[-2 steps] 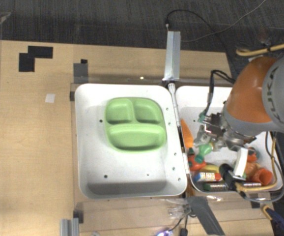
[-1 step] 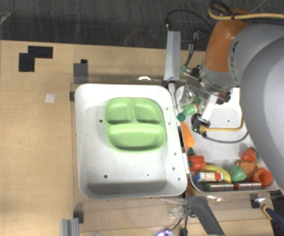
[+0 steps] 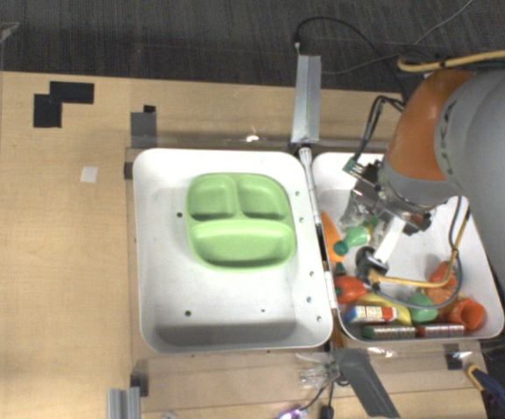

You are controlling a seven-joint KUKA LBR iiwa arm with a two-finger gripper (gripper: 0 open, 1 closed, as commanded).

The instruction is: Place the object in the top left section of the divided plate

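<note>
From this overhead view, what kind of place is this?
Probably a robotics lab pick-and-place cell, not a kitchen. Two white bins sit in a wooden bench; the left one holds a green divided plate, the right one a jumble of toy food. A grey arm reaches in, with loose cables behind.

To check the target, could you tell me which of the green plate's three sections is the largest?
The bottom section of the divided plate: it spans the full width, while the top left section and top right section split theirs.
</note>
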